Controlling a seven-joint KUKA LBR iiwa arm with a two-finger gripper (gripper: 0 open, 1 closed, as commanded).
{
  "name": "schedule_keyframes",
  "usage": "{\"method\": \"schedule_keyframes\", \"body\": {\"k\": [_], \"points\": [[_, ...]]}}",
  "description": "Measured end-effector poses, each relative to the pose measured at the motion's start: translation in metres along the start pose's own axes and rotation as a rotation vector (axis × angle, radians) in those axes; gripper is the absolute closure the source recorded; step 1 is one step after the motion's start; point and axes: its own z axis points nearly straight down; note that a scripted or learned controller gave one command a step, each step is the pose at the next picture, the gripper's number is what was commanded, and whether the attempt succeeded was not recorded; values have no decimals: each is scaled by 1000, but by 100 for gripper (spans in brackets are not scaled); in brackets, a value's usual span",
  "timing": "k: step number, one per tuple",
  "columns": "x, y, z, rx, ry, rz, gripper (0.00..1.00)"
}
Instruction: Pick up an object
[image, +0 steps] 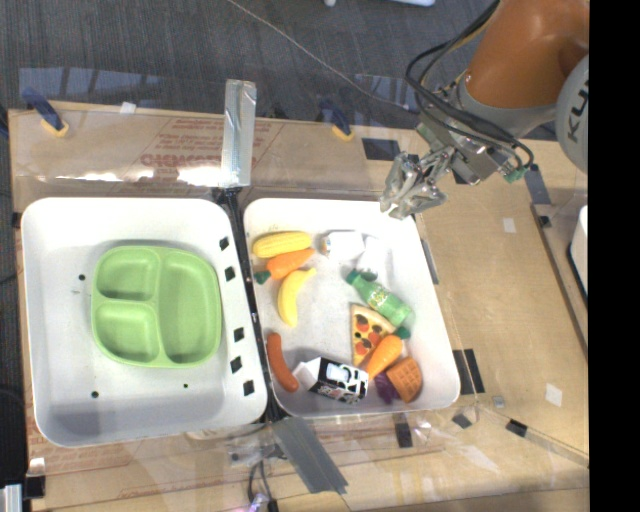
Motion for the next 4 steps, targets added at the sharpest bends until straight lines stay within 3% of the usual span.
{"method": "schedule_keyframes", "body": {"k": [1, 2, 3, 4], "points": [[13, -6, 124, -28, 15, -203, 100], [11, -10, 54, -18, 5, -539, 100], [21, -2, 53, -26, 2, -921, 100], [14, -9, 167, -21, -1, -975, 100]]}}
